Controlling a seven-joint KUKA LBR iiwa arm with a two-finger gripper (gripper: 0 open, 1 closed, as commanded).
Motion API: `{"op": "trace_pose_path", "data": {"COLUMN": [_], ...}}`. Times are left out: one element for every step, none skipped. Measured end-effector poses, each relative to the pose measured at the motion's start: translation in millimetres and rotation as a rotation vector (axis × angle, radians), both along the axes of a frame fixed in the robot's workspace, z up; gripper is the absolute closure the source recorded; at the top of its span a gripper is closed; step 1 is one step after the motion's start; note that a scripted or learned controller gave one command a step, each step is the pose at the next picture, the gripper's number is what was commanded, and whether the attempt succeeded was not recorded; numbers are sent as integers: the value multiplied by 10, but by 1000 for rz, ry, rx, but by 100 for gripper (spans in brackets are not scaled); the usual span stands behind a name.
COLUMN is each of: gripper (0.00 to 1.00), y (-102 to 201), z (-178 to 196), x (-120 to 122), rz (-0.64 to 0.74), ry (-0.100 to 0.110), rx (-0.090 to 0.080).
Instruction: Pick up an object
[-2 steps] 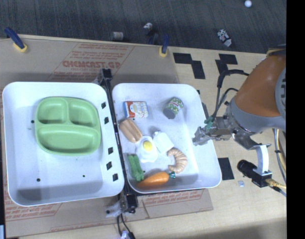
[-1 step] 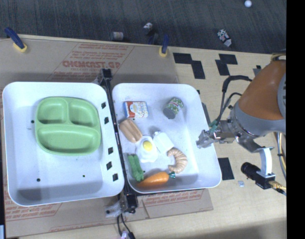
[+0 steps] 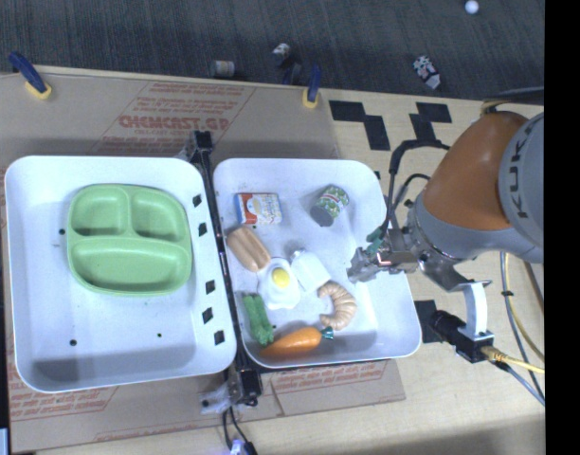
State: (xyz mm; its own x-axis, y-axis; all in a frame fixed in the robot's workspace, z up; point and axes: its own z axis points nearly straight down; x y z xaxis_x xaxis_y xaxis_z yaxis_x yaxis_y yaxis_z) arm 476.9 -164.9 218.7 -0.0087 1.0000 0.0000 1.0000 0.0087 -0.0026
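Two shallow white plastic bins are set side by side on the bench. In the left bin (image 3: pixel 44 349) only a light green divided plastic tray (image 3: pixel 129 238) is laid, so the objects to be picked are all gathered in the right bin (image 3: pixel 299 173).

There, a small red and white carton (image 3: pixel 259 209) and a tan sausage-shaped roll (image 3: pixel 247 248) are found near the left wall. A toy fried egg with a yellow yolk (image 3: pixel 280 281) is seen in the middle, an orange carrot (image 3: pixel 292 342) and a green vegetable piece (image 3: pixel 259 318) at the near edge, a curled shrimp-like piece (image 3: pixel 339 303) just beside the egg, and a grey-green round can (image 3: pixel 330 204) towards the far corner.

The metal two-finger gripper (image 3: pixel 368 262) is held low over the right side of this bin, near the shrimp-like piece but apart from it. Whether it is spread or closed cannot be told from this view, and nothing is seen gripped by it. It is judged that the arm is placed there to approach a nearby object, so the pick is not yet done.
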Motion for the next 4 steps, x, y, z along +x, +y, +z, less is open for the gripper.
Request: {"op": "trace_pose_path", "data": {"gripper": [100, 100, 100, 100], "y": [-205, -468, -468, 66], "z": [473, 20, 233, 123], "x": [568, -10, 5, 1], "rz": [-3, -3, -4, -1], "ry": [-3, 0, -5, -1], "rx": [0, 0, -1, 0]}}
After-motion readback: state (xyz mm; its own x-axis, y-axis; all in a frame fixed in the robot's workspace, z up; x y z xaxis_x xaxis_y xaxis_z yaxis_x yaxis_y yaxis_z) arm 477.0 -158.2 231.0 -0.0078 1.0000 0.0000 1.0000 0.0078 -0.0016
